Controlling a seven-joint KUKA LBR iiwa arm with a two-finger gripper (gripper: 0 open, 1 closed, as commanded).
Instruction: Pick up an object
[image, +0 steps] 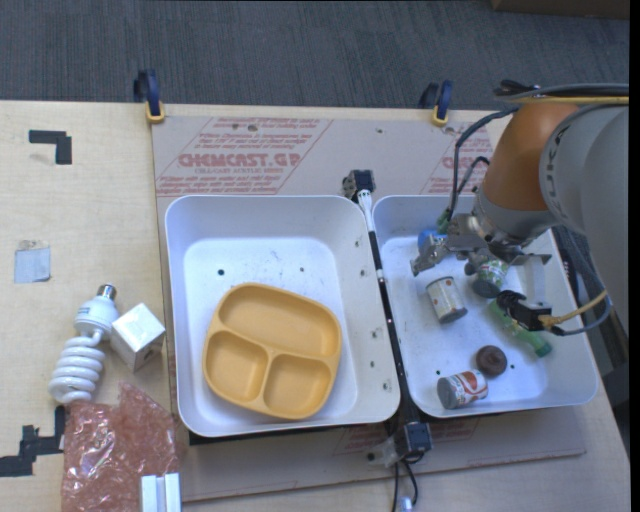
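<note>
Grey and stubby, the small can (445, 298) lies on its side in the right bin (565, 375). The gripper (462, 258) hangs just above-right of it, and I cannot tell how wide it is. It should probably centre over the can and straddle its width, avoiding the green object (527, 333) to the can's right.

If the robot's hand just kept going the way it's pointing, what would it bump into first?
The hand points down into the right bin. It would probably reach the white floor beside the small grey can; depth is unclear, so it might clip the can.
</note>
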